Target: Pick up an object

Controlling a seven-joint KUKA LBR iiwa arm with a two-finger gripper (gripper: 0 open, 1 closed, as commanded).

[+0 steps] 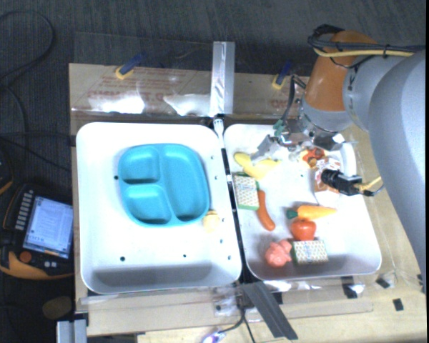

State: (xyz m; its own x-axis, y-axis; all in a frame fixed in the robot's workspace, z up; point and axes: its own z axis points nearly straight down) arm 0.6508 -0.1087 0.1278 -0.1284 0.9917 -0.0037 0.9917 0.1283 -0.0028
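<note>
We are at the approach step: our gripper [272, 143] hangs low over the far end of the right bin [357, 259], just above the banana [255, 165], and we cannot tell how its fingers stand. Next we judge it must settle squarely onto the banana and close. Carrots, a tomato and blocks crowd nearby; the left bin [100, 191] holds a blue tray [163, 183].
</note>
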